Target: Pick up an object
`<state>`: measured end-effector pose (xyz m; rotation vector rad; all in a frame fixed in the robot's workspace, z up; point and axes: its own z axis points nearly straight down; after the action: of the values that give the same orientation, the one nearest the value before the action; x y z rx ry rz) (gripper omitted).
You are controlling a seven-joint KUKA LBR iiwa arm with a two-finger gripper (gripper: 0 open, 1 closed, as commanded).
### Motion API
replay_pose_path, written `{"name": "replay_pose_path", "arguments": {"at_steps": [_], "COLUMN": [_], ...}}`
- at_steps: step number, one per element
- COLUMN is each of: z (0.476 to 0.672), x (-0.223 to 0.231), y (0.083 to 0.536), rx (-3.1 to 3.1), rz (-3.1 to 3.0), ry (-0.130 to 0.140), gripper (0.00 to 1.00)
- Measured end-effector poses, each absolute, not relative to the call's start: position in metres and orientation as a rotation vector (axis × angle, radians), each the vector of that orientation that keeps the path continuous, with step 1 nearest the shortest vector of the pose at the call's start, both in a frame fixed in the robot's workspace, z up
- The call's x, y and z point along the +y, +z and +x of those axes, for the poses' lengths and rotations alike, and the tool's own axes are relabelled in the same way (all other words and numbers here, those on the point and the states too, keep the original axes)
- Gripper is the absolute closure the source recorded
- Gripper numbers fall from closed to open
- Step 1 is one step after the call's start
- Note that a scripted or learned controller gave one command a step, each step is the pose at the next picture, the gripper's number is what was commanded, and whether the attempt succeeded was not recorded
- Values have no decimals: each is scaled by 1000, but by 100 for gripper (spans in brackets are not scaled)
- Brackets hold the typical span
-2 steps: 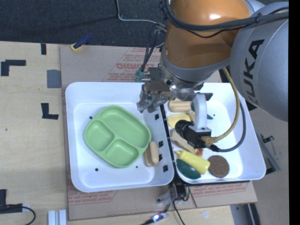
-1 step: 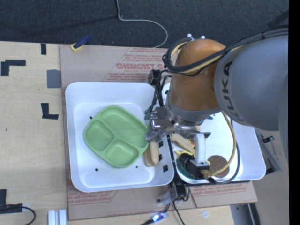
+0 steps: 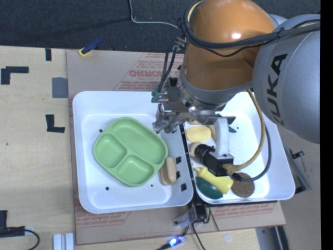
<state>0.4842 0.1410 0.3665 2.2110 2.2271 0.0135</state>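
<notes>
My gripper (image 3: 167,120) hangs below the big orange wrist band, over the wall between the two bins, near the far right corner of a green divided plate (image 3: 130,151). A tan oblong piece (image 3: 168,171) lies against the plate's right side in the left bin (image 3: 83,139). In the right bin (image 3: 276,181), just right of the gripper, sits a pale yellow lump (image 3: 198,134). Nearer the front lie a yellow piece (image 3: 218,183), a dark green piece (image 3: 209,191) and a brown round disc (image 3: 242,185). I see nothing between the fingers.
The arm's bulk covers the far half of the right bin. Brown cardboard (image 3: 104,72) lies under both bins. A blue-and-yellow item (image 3: 90,47) rests at the bench's far edge, and cables (image 3: 190,220) trail below the bins' front.
</notes>
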Motion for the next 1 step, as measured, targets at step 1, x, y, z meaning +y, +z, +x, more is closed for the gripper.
{"name": "replay_pose_path", "arguments": {"at_steps": [1], "z": [484], "x": [89], "y": [424], "rx": [2216], "rz": [2222], "ry": [6], "gripper": [100]}}
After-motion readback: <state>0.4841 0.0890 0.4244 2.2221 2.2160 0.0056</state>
